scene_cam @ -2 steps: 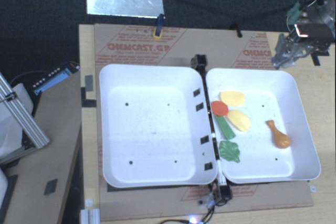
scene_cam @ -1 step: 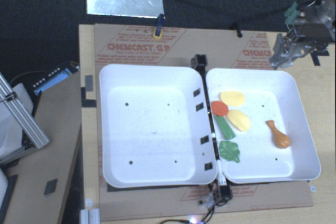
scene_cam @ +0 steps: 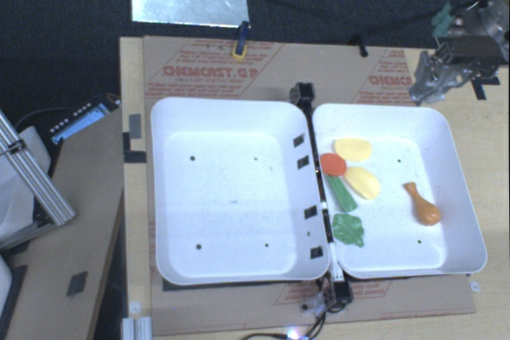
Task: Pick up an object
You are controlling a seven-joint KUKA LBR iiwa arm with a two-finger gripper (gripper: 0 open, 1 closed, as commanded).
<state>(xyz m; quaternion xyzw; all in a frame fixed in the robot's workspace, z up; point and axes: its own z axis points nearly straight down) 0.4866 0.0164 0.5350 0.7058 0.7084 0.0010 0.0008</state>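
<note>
The claw hangs at the upper right of the frame, above the far rim of the right bin, holding nothing; how wide it stands I cannot tell. The pickable pieces lie in that bin: two yellow pieces, an orange disc, green pieces bunched together, and a drumstick lying apart. A descent into the cluster risks nudging neighbours and closing on nothing.

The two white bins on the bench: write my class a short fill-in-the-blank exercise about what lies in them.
1. All the toy food lies in the ____ bin.
2. The brown drumstick lies nearest that bin's ____ wall.
3. The red piece touches the ____ stick.
4. The gripper hangs above the bin's ____ corner.

Missing words: right; right; green; far right
</note>
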